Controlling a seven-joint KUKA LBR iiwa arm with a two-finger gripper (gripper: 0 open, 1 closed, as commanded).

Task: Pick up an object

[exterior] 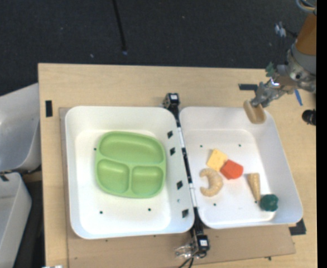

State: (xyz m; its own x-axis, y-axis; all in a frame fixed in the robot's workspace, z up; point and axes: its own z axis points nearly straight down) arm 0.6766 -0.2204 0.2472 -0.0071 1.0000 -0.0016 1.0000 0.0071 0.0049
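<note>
In the camera view the arm comes in from the right, and its fingers [257, 103] are over the far right corner of the right bin [284, 166], close to the rim there. They are narrow and closed on a tan block [255, 115]: the upper end of the block sits between the two tips and the rest hangs below them, in front of the bin's far rim. I cannot tell if the lower end of the block touches the rim.

The other things in the right bin all lie nearer to the camera than the fingers and well apart from them. A yellow block [217, 159] lies to the left of the fingers, near the middle of the bin. A red block [232, 170] is just beside it and seems to touch its corner. A pale crescent piece [211, 182] lies a little further from the fingers, just in front of the yellow block. A tan cone [254, 186] lies almost straight in front of the fingers, towards the near rim. A dark green ball [269, 202] lies just beside the end of the cone, in the near right corner.

Far to the left of the fingers, the left bin [70, 166] holds a green divided plate [130, 164], which lies flat. Both bins stand on the table [52, 85].
</note>
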